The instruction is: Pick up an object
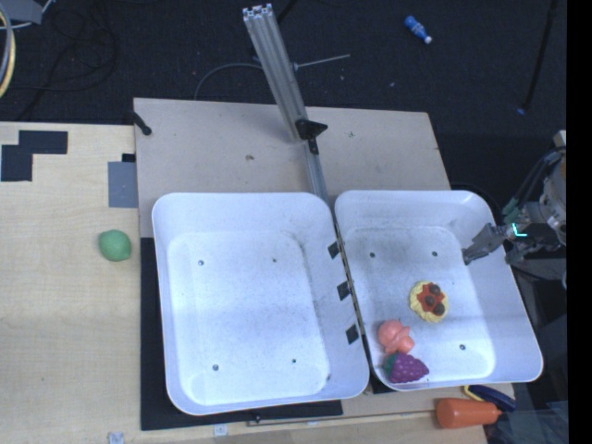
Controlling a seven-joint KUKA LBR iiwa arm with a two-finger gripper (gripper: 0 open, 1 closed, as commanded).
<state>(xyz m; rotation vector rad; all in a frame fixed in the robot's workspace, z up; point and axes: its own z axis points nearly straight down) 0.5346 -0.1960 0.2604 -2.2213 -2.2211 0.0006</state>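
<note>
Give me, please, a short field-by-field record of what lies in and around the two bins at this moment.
left bin: no objects seen inside
right bin: holds three toys, all toward its near side
yellow toy: right bin, red marks on top
pink toy: right bin, near the divider
purple grapes: right bin, near corner, touching the pink toy
green ball: on the bench, left of the left bin
orange toy: outside the bins, by the right bin's near edge
gripper: over the right bin's right rim, holding nothing visible
</note>
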